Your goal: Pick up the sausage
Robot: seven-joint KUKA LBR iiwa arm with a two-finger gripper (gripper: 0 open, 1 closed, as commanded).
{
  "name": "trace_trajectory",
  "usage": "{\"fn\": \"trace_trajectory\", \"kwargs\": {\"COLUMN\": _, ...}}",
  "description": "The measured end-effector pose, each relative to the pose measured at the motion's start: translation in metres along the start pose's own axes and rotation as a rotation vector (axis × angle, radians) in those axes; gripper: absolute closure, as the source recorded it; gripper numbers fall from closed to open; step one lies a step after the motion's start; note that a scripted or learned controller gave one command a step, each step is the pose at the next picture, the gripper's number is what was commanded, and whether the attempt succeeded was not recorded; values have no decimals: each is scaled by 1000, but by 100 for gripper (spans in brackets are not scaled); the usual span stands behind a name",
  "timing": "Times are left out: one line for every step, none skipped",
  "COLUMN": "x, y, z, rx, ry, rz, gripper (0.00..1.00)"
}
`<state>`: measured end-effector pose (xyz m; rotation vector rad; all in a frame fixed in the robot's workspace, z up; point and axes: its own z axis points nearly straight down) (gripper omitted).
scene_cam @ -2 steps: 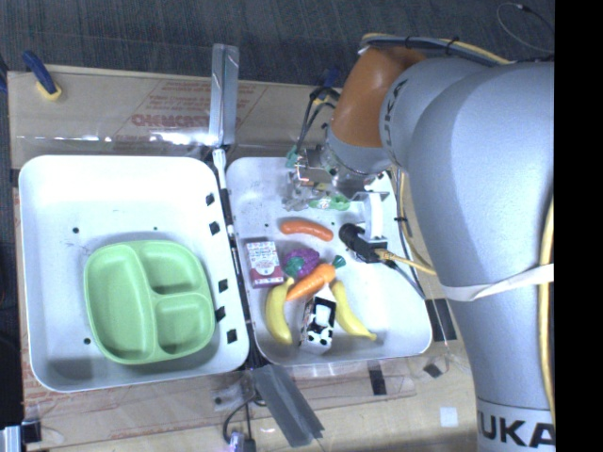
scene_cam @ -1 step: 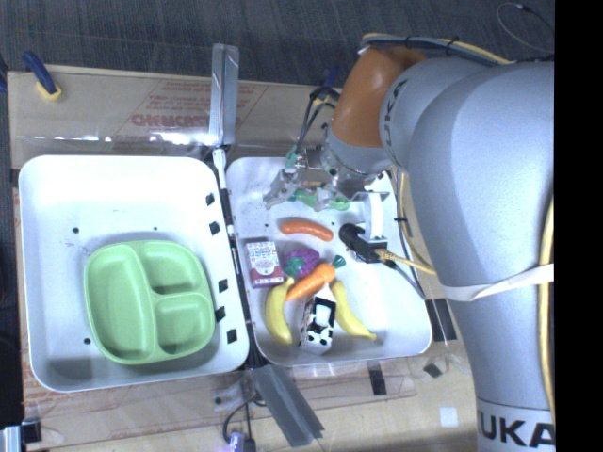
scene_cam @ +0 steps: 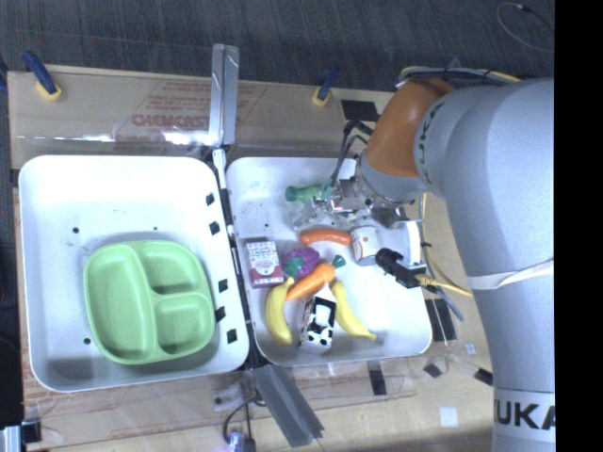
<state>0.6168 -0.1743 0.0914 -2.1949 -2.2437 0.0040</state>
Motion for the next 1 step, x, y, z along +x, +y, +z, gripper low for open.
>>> {"fn": "trace_trajectory", "kwargs": {"x": 1, "y": 1, "z": -11, "rx": -1, "ry": 0, "rz": -5, "gripper": 100}}
